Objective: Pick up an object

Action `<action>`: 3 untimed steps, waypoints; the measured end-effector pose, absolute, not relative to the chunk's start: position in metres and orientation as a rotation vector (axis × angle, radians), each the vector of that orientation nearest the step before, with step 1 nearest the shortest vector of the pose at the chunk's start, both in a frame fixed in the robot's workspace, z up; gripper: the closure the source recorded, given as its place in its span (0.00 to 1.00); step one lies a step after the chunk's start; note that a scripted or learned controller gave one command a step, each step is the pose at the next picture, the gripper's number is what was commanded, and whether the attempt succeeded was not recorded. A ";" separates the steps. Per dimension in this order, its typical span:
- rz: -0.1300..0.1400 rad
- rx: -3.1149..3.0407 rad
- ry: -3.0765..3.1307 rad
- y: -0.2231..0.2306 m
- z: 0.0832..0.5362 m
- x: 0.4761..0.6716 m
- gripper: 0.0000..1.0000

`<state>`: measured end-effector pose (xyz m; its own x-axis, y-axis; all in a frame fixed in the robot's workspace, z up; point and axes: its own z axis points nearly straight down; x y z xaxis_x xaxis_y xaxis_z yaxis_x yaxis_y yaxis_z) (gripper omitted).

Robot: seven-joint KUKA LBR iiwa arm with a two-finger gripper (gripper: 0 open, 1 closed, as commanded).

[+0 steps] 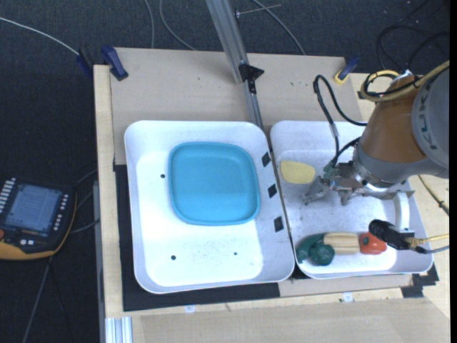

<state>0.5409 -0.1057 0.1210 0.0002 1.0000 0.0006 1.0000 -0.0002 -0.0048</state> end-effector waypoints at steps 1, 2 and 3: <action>-0.002 -2.222 -2.222 -0.106 0.134 0.543 1.00; -0.006 -2.224 -2.225 -0.106 0.197 0.545 1.00; -0.007 -2.224 -2.226 -0.103 0.257 0.539 1.00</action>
